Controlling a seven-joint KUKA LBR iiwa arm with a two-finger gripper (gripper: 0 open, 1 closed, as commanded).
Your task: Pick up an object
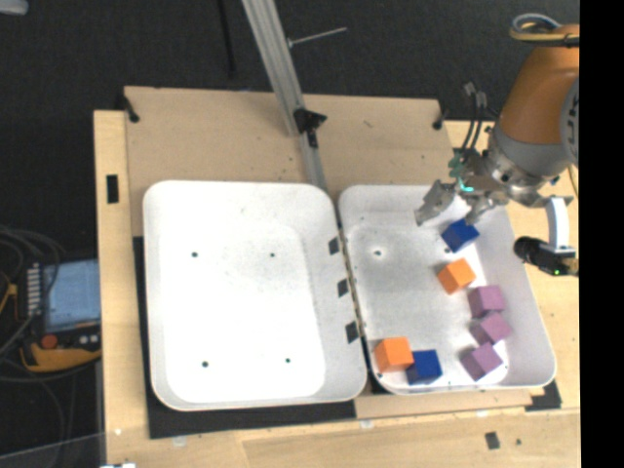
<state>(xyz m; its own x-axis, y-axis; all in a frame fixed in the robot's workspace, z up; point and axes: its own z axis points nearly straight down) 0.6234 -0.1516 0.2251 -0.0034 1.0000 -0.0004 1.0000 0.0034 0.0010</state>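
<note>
My gripper [448, 203] hangs over the far right part of the right bin [390, 213], reaching in from the right. A blue cube [459, 234] lies just in front of and below it, and the view does not settle whether they touch. An orange cube [455, 276] sits a little nearer. Three purple cubes [486, 299], [490, 329], [481, 361] line the bin's right wall. Another orange cube [394, 353] and a second blue cube [424, 366] rest side by side at the near edge.
The left bin [244, 291] stands beside the right one, joined by dark clips along the shared edge. A slanted metal pole [278, 61] rises behind the bins. The right bin's left half is bare floor.
</note>
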